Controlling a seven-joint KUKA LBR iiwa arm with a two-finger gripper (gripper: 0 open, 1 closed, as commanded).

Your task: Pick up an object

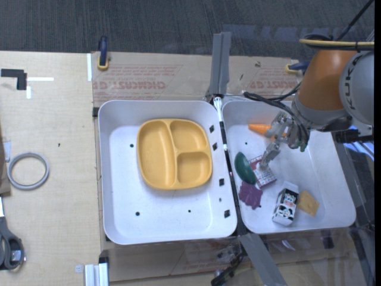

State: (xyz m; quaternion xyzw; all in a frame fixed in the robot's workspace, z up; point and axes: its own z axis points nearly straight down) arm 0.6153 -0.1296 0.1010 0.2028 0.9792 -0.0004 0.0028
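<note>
The fingers reach down and toward the left from the wrist in the right bin, their tips just above a small pink-and-white packet; whether they are spread or closed I cannot tell, since they blur into one grey sliver. Nothing is visibly held between them. Just left of the packet lies a dark green piece, below it a purple toy, and toward the lower right of the bin a black-and-white carton touching a tan cracker-like piece. An orange carrot sits above, partly behind the wrist. I judge this the approach step (no grasp made yet): next comes a short descent onto the packet and a firm close. The arm is cut off at the frame's right edge. The left bin holds a yellow divided plate.
</note>
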